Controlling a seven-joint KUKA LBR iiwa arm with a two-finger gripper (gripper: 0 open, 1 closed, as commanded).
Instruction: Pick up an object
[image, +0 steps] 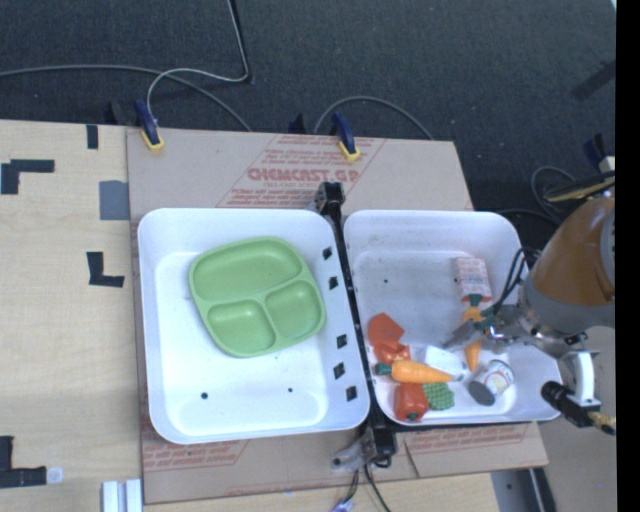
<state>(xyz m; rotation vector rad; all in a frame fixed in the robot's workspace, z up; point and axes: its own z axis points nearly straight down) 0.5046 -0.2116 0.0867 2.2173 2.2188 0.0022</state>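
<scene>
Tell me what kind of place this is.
Probably a robotics lab bench set up for grasping trials: two white bins clamped onto cardboard, small toy objects like a carrot in the right bin, and a green divided plate in the left.

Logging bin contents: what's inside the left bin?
The left bin holds a green three-compartment plate, lying flat toward the back. Two small dark specks sit on the floor in front. Whatever lies under the plate is covered.

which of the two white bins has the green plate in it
The left bin: the green three-compartment plate lies in it. The right bin holds the jumble of small toys by the gripper instead.
</scene>
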